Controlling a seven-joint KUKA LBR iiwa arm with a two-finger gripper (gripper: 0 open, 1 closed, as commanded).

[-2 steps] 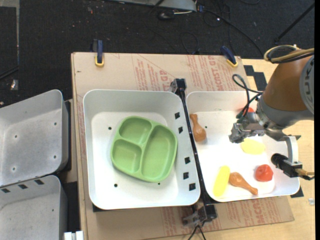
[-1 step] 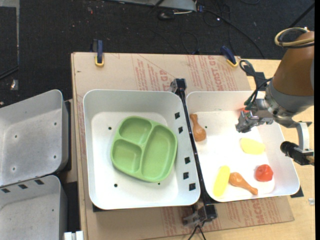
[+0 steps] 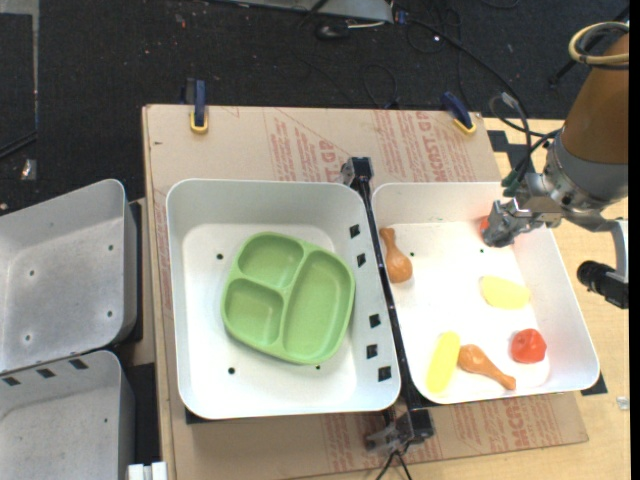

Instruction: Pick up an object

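Claw, whose grip state you cannot tell from this angle, hangs low over the right bin's far side, so steer it toward the yellow piece just nearer the camera, centre over it, then descend straight.

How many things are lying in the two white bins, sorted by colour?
Green: 1, the divided plate in the left bin.
Orange-brown: 2, one drumstick-shaped piece near the divider and another at the front of the right bin.
Yellow: 2, a long piece and a flatter piece.
Red: 1, a round piece.
Total: 6.
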